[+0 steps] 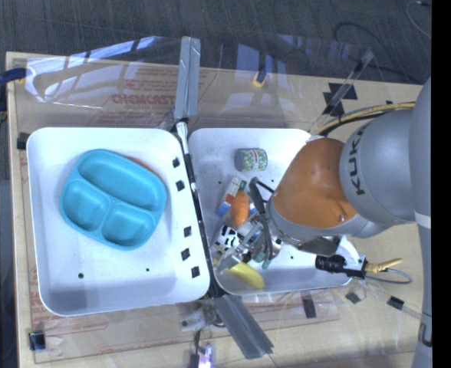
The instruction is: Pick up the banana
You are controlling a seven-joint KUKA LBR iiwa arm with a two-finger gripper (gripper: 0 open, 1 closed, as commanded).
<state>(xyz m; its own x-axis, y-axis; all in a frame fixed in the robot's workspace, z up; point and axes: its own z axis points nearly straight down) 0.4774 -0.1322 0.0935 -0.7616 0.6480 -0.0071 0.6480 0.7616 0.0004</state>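
arm [340, 186] bent low, gripper [250, 245] above banana [246, 274]

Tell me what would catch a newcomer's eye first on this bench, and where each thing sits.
The big grey arm with its orange band dominates the right bin, reaching in from the right with its end effector low among a clutter of small items. Just below it lies the yellow banana, near the bin's front edge. In the left bin, a bright blue divided tray stands out against the white.

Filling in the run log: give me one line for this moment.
arm: low over right bin | gripper: amid clutter, just above banana | hold: none seen | left bin: blue tray
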